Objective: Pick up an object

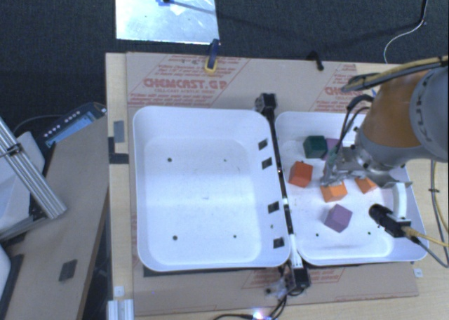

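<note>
Camera view. Hand [335, 172] low inside right bin [309, 238], about mid-bin, slightly toward far edge. Cannot tell whether hand is apart, together or clamped on anything: too blurred and partly covered by wrist. Grey arm [429, 118] with orange band [386, 118] reaching in over right bin's right edge.

Six blocks on right bin floor:
- Middle orange block [334, 191] just on near side of hand, close against it. Cannot tell if touching. Not visibly gripped, resting on bin floor.
- Right orange block [365, 185] just beside middle one, toward right edge, partly under wrist.
- Left orange block [301, 173] left of hand, near left edge, apart from hand.
- Green block [314, 146] toward far left corner.
- Far purple block [331, 147] just beside green block on its right, partly hidden behind hand.
- Near purple block [338, 217] toward near edge, well apart from the others, tilted corner-on to camera.

Left bin [203, 199] white, side by side with right bin, rims touching along the middle. Row of black clips [266, 163] along that shared edge. Both bins on cardboard sheet [189, 81] with red lettering, laid on table [116, 101]. Yellow clamp [210, 66] at sheet's far edge. Shiny metal plate [140, 3] beyond table's far edge on dark floor.
</note>
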Controlling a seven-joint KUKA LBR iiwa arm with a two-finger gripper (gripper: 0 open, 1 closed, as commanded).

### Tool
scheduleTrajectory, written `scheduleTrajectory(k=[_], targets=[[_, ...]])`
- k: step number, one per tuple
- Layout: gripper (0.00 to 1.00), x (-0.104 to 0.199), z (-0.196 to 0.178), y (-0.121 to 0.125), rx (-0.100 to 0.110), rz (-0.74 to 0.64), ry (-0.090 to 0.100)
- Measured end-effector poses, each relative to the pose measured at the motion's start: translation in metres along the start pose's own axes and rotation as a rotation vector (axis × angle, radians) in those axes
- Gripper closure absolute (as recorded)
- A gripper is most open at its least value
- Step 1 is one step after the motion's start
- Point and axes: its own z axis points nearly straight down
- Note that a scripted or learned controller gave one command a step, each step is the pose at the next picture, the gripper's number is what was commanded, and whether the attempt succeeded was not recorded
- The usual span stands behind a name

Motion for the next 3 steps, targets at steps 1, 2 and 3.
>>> scheduleTrajectory(k=[1,2,3], targets=[[1.00,0.019,0.012,-0.070,-0.001,-0.004,0.002],[1.00,0.018,0.000,-0.065,-0.011,-0.005,-0.001],[1.00,0.018,-0.010,-0.064,-0.013,-0.004,-0.001]])
